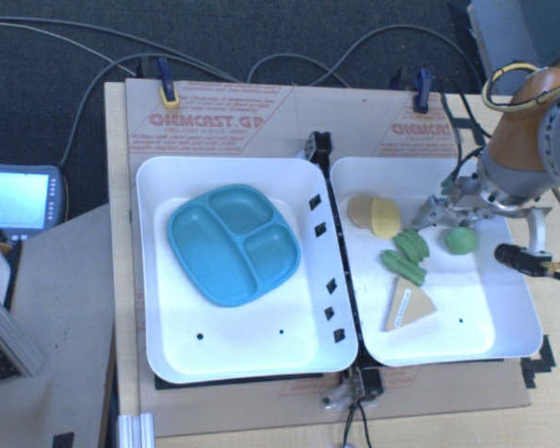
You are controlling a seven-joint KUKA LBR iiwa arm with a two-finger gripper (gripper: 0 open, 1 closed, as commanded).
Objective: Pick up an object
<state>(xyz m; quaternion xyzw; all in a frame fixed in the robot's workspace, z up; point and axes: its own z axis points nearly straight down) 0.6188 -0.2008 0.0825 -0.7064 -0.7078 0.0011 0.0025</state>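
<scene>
While the gripper (pixel 445 211) hangs low over the upper part of the right bin (pixel 504 336), I cannot tell how its tips stand, and nothing shows held by it. Just to its right and a little toward the front lies a green ball (pixel 461 241), very near it. To its left and toward the front lies a green ridged piece (pixel 412 245), with a second green piece (pixel 403 267) just beyond it. Further left sit a yellow piece (pixel 385 218) and a tan disc (pixel 359 210), touching each other. A tan wedge (pixel 408 307) lies well toward the front, apart from the rest. Open white floor spreads in the bin's front right part. The divider between the bins is well off to the left, and past it the left bin (pixel 168 343) holds a blue divided plate (pixel 233 243)
</scene>
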